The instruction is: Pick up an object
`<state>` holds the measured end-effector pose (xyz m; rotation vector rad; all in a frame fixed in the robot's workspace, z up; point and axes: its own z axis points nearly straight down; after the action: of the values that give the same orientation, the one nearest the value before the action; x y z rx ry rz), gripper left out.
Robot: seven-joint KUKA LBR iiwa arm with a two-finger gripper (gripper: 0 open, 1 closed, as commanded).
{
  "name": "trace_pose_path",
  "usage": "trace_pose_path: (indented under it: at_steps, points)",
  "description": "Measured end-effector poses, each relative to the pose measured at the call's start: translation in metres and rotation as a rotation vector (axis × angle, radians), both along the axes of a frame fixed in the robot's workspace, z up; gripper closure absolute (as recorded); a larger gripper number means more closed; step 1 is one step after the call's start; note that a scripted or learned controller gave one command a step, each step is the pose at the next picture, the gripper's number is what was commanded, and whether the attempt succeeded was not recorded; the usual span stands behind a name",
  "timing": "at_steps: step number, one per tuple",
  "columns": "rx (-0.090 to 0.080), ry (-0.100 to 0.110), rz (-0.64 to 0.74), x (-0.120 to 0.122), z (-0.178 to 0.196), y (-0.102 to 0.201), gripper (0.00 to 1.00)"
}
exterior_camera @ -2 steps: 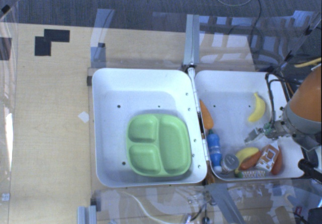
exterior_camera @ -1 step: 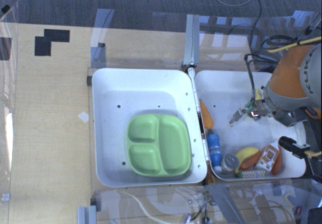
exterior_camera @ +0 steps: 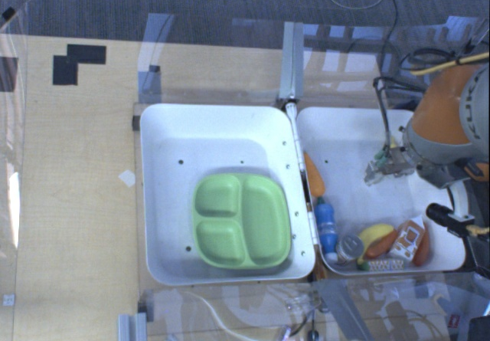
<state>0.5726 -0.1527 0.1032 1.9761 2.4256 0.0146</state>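
Two white bins sit side by side on the bench. The left bin [exterior_camera: 164,140] carries a green tray [exterior_camera: 242,219] with three compartments, lying flat toward the bin's near edge and right wall. The right bin [exterior_camera: 344,132] holds a cluster of things along its left wall and near edge. An orange carrot-like piece [exterior_camera: 312,173] lies against the left wall, and just below it a blue bottle [exterior_camera: 325,226] lies lengthwise along the same wall. At the near edge, a small grey can [exterior_camera: 351,247] sits just beside the bottle's lower end, a yellow banana-like piece [exterior_camera: 376,234] rests next to the can, and a red and white packet [exterior_camera: 408,239] lies toward the near right corner, touching or overlapping the yellow piece; a flat white label-like item [exterior_camera: 387,262] lies along the near rim below them. The arm [exterior_camera: 452,113], grey with an orange band, reaches in over the right bin's right edge. Its gripper [exterior_camera: 383,167] hangs over the bare middle of the right bin, well apart from the cluster at the near edge and from the pieces along the left wall. Nothing is seen between its tips, and whether the tool is apart or together cannot be told at this angle.
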Motion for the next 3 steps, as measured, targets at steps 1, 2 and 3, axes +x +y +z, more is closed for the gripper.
trace_pose_path:
  at_steps: [1,2,3]
  points:
    - [-0.001,0.008,0.091,0.035,0.116,0.072,1.0]
    - [-0.003,0.01,0.364,0.06,0.083,0.153,1.0]
    - [-0.003,0.009,0.364,0.06,0.083,0.153,0.0]
